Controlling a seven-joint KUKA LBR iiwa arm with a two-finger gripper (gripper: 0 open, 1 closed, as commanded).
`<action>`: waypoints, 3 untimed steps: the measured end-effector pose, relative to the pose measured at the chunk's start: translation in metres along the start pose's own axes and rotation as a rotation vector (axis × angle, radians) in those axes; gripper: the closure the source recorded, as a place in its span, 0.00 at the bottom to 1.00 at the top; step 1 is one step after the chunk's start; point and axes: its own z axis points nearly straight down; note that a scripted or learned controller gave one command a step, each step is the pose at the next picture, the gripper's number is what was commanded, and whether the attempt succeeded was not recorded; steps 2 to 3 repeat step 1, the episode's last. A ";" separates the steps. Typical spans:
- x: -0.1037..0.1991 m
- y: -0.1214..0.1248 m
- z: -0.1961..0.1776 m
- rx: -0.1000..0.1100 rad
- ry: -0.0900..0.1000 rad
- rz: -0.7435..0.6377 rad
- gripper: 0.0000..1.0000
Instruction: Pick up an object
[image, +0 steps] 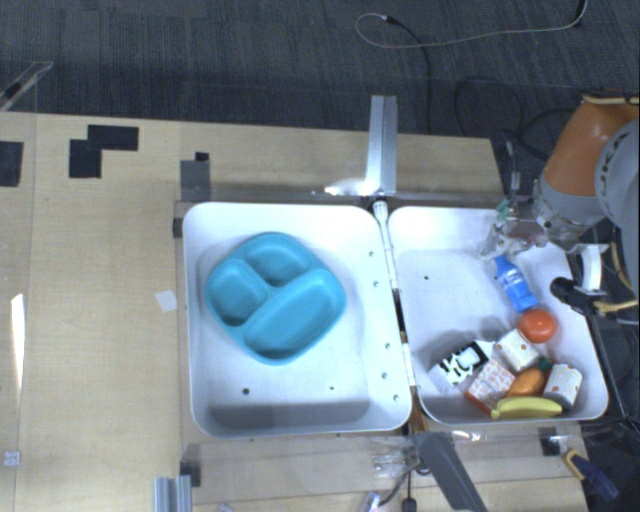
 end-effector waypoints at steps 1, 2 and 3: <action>0.059 -0.003 -0.059 0.002 0.000 -0.060 1.00; 0.059 -0.003 -0.059 0.002 0.000 -0.060 1.00; 0.059 -0.003 -0.059 0.002 0.000 -0.060 1.00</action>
